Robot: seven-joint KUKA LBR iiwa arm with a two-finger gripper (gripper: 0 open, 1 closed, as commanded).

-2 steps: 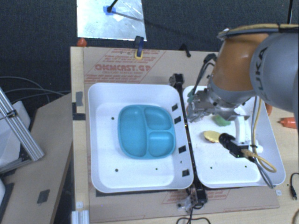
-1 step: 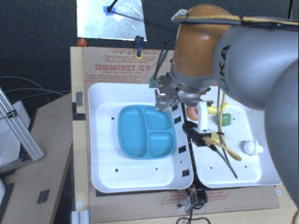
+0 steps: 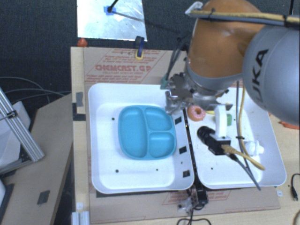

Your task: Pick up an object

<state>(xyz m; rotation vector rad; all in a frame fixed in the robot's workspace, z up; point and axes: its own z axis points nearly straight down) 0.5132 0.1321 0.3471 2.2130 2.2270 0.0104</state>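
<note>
The grey arm (image 3: 272,69) with its orange band fills the upper right and reaches down over the line where the two bins meet. Under the bins lies a brown cardboard sheet (image 3: 122,67) with red print, its far strip bare behind them. The left bin (image 3: 131,172) and the right bin (image 3: 225,170) sit side by side, their inner rims touching. The biggest loose thing is a blue plate (image 3: 140,135) with three compartments, lying flat in the middle of the left bin, its right edge close to that bin's inner wall. The gripper (image 3: 172,103) hangs low at the far right corner of the left bin, its metal tip just above or at the plate's far right rim; whether it touches the plate cannot be told. Whether it is open or closed cannot be told either, and nothing can be seen held in it. Just to its right, across the bins' shared edge, a small pink ring (image 3: 195,112) like a doughnut lies in the far left part of the right bin, near the gripper but apart from it. Farther right in the same bin lies a small white thing (image 3: 253,147), too blurred to name, well apart from the gripper.
</note>
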